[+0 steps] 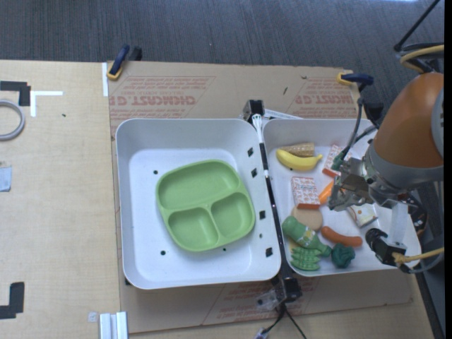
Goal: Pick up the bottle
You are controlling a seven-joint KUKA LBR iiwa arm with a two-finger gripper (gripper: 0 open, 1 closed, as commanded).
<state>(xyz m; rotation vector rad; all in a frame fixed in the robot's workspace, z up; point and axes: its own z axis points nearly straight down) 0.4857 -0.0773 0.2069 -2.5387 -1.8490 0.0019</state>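
Note:
My gripper [345,191] hangs low over the middle of the right bin [277,134], under the grey wrist and orange band. A pale, whitish object [364,215] lies right beside and partly under the gripper; I cannot tell whether it is the bottle. An orange carrot-like piece [325,191] sits just left of the gripper. I see nothing clearly held.
The right bin also holds a banana [298,161], a red-and-white box [304,190], a tan round piece [308,219], a red sausage [341,238] and several green toy items [305,251]. The left bin [134,210] holds a green divided plate [205,205].

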